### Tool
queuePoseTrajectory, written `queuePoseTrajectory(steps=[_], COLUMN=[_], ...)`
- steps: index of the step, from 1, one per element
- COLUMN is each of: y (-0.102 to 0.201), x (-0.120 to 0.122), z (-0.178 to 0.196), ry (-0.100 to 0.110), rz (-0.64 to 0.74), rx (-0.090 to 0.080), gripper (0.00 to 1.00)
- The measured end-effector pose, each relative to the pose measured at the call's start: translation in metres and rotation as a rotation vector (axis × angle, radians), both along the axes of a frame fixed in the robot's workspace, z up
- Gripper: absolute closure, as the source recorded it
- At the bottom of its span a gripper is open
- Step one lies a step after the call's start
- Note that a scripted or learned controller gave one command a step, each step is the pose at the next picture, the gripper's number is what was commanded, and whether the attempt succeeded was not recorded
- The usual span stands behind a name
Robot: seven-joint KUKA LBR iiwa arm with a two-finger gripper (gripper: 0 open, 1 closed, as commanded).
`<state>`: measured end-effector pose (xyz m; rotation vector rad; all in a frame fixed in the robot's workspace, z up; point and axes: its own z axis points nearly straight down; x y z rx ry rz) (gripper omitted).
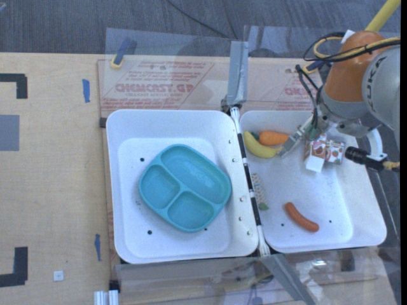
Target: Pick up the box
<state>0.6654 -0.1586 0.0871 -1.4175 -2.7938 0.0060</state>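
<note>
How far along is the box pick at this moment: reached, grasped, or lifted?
Done: the arm has reached into the right bin, and its end effector is at the box. In hand: the box sits right under the wrist, tilted, but the view does not show whether it is gripped or off the floor. Left: a clear lift. The banana, carrot and sausage lie apart from it.

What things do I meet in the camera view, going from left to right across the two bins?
Blue plate → banana → carrot → sausage → box.
</note>
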Motion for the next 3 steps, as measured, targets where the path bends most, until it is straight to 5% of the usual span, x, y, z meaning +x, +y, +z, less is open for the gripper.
queuePoseTrajectory(steps=[1,2,3], y=[0.012,-0.032,-0.024], x=[-0.06,-0.116,-0.036], z=[0.001,0.002,0.0], ry=[-0.016,-0.018,-0.015], rz=[0.069,-0.033,-0.101], rx=[0.0,0.01,0.007], gripper=[0.0,0.0,0.0])
